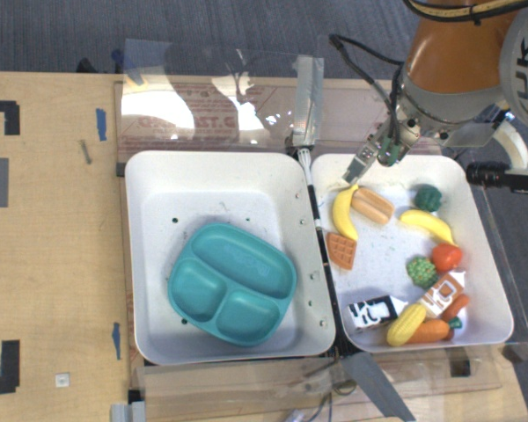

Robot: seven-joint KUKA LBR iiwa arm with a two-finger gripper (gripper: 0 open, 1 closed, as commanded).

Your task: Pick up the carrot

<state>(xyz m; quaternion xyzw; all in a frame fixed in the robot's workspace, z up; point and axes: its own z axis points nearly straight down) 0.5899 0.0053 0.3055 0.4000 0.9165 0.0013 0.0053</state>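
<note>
Your bench [53, 192] is a tan board against a dark floor, with two white bins side by side on it. The left bin [150, 183] holds a teal tray [233, 281] with three compartments. The right bin [493, 310] is crowded with toy food: a banana [343, 214] and a hot dog [372, 206] near the far left corner, a waffle [341, 250] just below them, a second banana [427, 225], a dark green vegetable [428, 197], a tomato [446, 257], broccoli [421, 271], a black-and-white card [372, 310], a corn cob [406, 323] and a small carton [440, 295]. The carrot [429, 331] lies at the near edge of that bin, touching the corn and partly tucked under the carton. Your gripper [363, 167] hangs over the far left corner of the right bin, just above the top of the first banana and well apart from the carrot; nothing sits between its fingers, and whether they are spread or closed you cannot tell from this angle. By my reading the pick has not begun: the carrot looks untouched, and the approach, the grasp and the lift all remain.
</note>
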